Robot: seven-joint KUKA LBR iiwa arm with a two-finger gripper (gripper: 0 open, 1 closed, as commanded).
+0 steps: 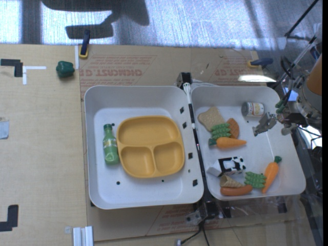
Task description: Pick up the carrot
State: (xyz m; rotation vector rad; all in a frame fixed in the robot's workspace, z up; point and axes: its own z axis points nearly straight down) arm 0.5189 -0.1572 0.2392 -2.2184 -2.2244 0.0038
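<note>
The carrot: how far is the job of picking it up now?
Nothing looks done: the orange carrot with green top lies in the right white bin. The grey two-finger gripper hangs above that bin, away from it. Reaching, gripping and lifting remain.

**A robot test bench in a lab**

This is a robotics lab, not a home kitchen. Two shallow white bins [91,152] sit side by side on cardboard sheets [154,68] laid flat over the bench, clipped at the far edge by a clamp [83,47]. The food is toy: a plastic carrot [270,173], a bread slice [211,118], a small can [253,108], a green bottle [110,144] beside a yellow divided tray [151,146]. Black tape marks [13,65] sit on the bench's left side, and cables trail below the near edge.
</note>
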